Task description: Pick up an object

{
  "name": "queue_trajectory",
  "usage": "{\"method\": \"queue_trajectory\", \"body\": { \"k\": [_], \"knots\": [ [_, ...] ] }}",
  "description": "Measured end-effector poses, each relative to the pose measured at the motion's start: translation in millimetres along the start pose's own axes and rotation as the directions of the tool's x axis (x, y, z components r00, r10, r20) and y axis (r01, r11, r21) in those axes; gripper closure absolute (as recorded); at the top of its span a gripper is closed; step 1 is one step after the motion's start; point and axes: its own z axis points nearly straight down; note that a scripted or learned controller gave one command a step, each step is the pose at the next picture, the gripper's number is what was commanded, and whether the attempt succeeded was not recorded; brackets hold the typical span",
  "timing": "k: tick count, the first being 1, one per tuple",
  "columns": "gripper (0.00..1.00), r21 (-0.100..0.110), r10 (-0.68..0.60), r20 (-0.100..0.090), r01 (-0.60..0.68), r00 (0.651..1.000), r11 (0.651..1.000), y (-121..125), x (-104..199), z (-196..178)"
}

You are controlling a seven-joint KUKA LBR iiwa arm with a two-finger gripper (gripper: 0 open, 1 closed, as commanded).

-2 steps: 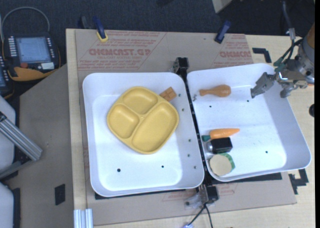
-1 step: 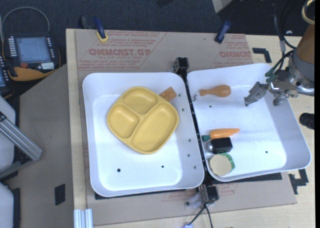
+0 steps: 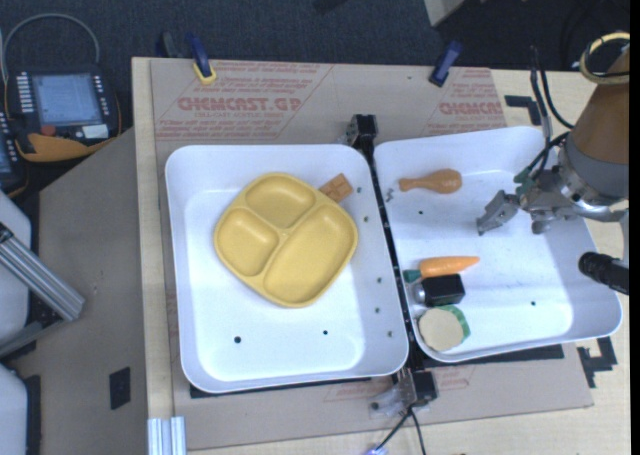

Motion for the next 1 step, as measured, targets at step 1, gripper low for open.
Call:
{"method": "queue_trajectory", "body": {
  "k": [1],
  "knots": [
    [0.0,0.0,-0.001,-0.001,0.001,1.0,1.0,-4.3,9.0,59.4]
  ]
}}
